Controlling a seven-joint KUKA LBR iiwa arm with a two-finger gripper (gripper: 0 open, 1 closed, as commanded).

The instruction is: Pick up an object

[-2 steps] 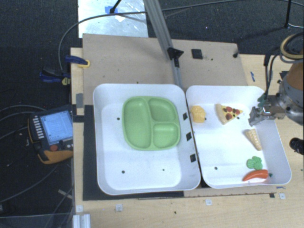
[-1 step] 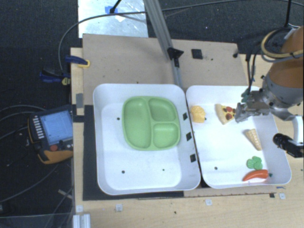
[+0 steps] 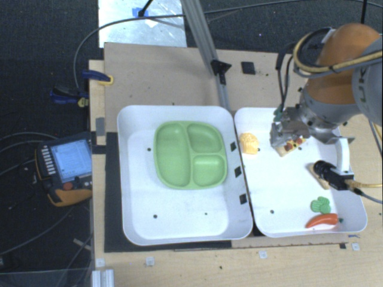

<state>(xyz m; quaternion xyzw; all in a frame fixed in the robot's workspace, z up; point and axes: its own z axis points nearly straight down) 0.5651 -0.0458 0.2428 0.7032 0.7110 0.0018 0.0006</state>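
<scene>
My gripper (image 3: pixel 288 141) hangs over the back of the right bin (image 3: pixel 281 214), close to its middle. A small tan toy piece with red and dark marks (image 3: pixel 292 145) sits between its fingers, and the gripper is shut on it. A yellow toy food (image 3: pixel 249 143) lies just left of the gripper, by the bin's left wall. Two more toys rest in the front right corner of that bin: a green one (image 3: pixel 320 205) and, in front of it, a red-orange one (image 3: pixel 322 221).
The left bin (image 3: pixel 179 220) holds a green divided plate (image 3: pixel 190 154) in its back half. A slanted metal pole (image 3: pixel 203 34) rises behind the bins. A handheld pendant (image 3: pixel 64 166) and cables lie on the floor at left.
</scene>
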